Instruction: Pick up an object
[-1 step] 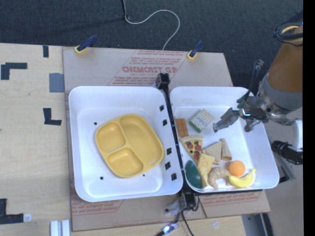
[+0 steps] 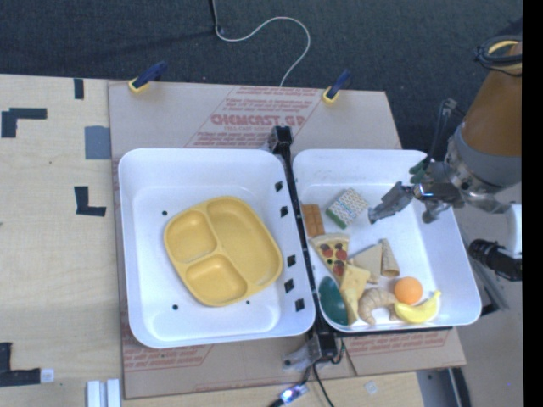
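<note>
the gripper (image 2: 405, 200) hangs over the right bin (image 2: 441, 253), at the right of the frame. its fingers are apart and hold nothing. toy food lies in the lower part of that bin: a pizza slice (image 2: 331, 250), an orange (image 2: 408, 290), a banana (image 2: 419, 310). a yellow tray (image 2: 222, 249) sits in the left bin (image 2: 144, 227).

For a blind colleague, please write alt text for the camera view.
A grey robot arm's two-finger gripper hovers over the right white bin, which holds toy food: a pizza slice, an orange and a banana. The left white bin holds a yellow three-compartment plastic tray.
</note>
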